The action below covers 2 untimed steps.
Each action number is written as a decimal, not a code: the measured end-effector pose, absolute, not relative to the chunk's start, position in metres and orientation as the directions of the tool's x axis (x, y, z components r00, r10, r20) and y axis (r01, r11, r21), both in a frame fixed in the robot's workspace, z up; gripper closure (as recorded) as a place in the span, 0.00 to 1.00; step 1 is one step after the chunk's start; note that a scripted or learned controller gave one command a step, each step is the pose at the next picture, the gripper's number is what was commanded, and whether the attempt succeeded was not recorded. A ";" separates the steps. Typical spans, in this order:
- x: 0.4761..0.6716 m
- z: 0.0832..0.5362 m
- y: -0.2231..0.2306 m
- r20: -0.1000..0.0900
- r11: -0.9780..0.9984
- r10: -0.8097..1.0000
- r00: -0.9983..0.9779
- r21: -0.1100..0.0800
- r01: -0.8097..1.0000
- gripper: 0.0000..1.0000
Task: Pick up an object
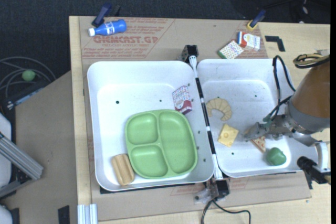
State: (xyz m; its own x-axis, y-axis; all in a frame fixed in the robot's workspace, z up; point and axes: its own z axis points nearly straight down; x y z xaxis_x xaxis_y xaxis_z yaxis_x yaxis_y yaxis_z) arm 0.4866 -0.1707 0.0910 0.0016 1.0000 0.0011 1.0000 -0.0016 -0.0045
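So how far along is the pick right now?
Nothing looks lifted yet. The gripper is low in the right bin, near the pizza slice, with the cheese and green piece beside it. Whether it grips anything cannot be told. Grasping and raising an object remain.

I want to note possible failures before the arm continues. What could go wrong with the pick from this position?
1. The gripper sits low among three close items in the right bin: cheese wedge, tan piece and green object. It may nudge one away instead of catching it.
2. These items lie near the bin's front wall, so one may be pushed against it.
3. The black cable hangs over the bin and could snag.
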 end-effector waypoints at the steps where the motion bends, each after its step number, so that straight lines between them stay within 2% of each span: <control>1: 0.485 0.084 -0.141 0.002 0.001 1.000 -0.001 -0.003 1.000 0.00; 2: 0.565 0.118 -0.208 -0.002 0.000 1.000 0.000 0.003 1.000 0.00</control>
State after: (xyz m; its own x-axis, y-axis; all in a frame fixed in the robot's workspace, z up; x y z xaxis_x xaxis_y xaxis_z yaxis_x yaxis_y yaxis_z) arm 0.5655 -0.2076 0.1176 0.0003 1.0000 -0.0020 1.0000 -0.0003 0.0027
